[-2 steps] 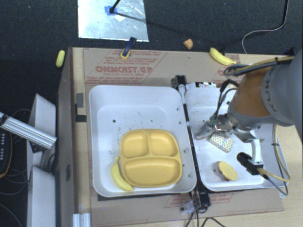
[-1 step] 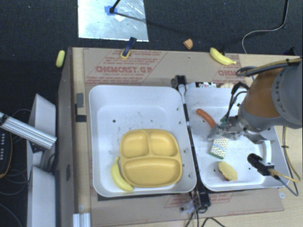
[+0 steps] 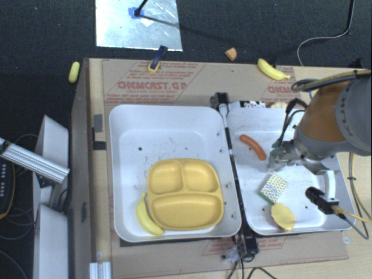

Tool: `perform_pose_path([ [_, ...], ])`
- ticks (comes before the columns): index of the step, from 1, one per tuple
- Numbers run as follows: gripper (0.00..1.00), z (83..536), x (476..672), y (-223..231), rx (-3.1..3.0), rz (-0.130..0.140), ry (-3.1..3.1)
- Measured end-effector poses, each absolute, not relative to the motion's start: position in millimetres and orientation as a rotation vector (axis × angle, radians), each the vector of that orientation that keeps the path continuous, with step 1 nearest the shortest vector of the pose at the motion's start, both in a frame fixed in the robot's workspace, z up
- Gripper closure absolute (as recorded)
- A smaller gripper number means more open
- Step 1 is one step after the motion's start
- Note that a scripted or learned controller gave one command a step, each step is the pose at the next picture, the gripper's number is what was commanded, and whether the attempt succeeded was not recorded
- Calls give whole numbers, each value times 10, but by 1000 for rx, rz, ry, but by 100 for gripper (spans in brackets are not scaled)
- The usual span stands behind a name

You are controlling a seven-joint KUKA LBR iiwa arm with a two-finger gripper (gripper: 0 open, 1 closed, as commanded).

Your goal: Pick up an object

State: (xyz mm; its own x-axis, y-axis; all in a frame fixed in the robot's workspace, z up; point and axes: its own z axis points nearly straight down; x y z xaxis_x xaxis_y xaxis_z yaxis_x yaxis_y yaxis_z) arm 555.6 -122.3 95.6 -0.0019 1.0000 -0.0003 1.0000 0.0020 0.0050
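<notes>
In the left bin (image 3: pixel 125 121), a yellow tray (image 3: pixel 185 193) is lying toward the near edge, with a banana (image 3: pixel 146 217) curling against the tray's left side by the bin's near-left corner. In the right bin (image 3: pixel 256 116), a sausage (image 3: pixel 253 146) is lying at a slant near the far-left part, just left of the pincer (image 3: pixel 280 156), apart from it. The pincer is hanging over the bin's middle, the arm (image 3: pixel 331 121) reaching in from the right; whether it is spread or pressed together I cannot tell. Just nearer than the pincer a chequered pad (image 3: pixel 274 186) is lying, and a yellow lump (image 3: pixel 283 216) is sitting by the near edge. On the bench's far edge, another banana (image 3: pixel 272 70) is resting.
</notes>
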Motion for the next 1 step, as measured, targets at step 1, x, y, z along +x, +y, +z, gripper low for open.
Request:
perform_pose_path([
  [1,0,955,5556,-1222,2216,5,2221],
])
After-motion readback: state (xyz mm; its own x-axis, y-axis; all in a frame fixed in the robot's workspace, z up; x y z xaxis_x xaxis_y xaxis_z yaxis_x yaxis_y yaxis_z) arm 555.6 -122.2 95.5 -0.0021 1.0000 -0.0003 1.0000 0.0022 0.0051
